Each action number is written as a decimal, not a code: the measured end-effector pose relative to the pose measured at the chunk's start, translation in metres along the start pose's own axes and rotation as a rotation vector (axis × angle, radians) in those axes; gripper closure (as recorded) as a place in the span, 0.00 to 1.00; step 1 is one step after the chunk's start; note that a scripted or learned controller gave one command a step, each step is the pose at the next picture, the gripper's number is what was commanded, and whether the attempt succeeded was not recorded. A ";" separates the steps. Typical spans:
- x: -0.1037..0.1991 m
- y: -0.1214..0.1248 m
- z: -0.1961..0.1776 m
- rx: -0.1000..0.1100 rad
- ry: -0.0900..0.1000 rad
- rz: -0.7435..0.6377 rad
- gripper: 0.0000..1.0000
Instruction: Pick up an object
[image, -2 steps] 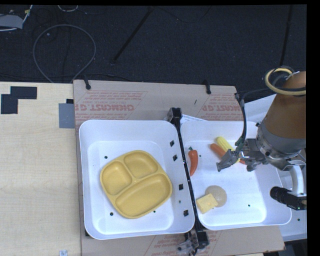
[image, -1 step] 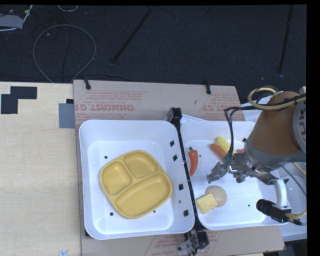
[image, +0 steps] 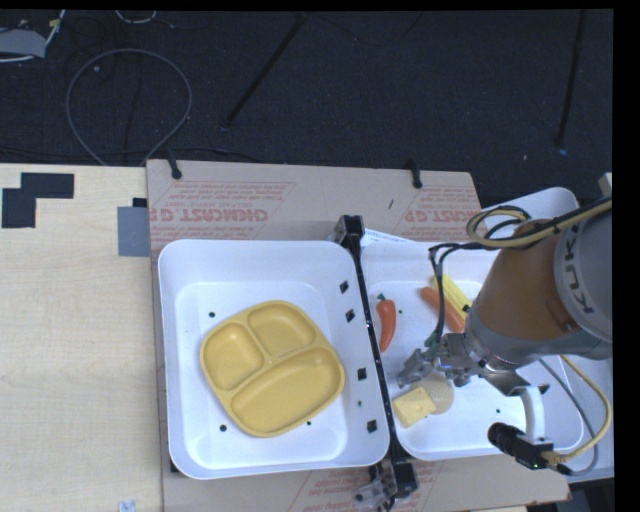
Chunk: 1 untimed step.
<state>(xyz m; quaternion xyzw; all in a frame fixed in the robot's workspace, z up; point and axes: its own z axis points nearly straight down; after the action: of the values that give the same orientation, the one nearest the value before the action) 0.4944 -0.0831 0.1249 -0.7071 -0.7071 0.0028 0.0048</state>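
My gripper (image: 428, 368) hangs low over the right bin (image: 455, 440), just above a pale yellow block (image: 413, 406) that lies near the bin's front left. An orange-red pepper-like piece (image: 386, 322) lies by the divider to the upper left of the gripper. An orange carrot-like piece (image: 441, 306) and a yellow strip (image: 453, 292) lie farther back, partly behind the arm. Nothing shows between the fingers.
The left bin (image: 190, 290) holds a yellow three-compartment plate (image: 270, 366). A black divider bar (image: 365, 345) runs between the bins. The arm's orange band and grey body (image: 540, 300) cover the right bin's right half, with cables looping around it.
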 end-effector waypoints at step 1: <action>-0.003 0.002 0.035 -0.018 -0.009 0.002 0.00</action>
<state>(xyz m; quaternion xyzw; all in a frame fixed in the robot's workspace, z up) 0.4965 -0.0855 0.0895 -0.7078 -0.7064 -0.0001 -0.0047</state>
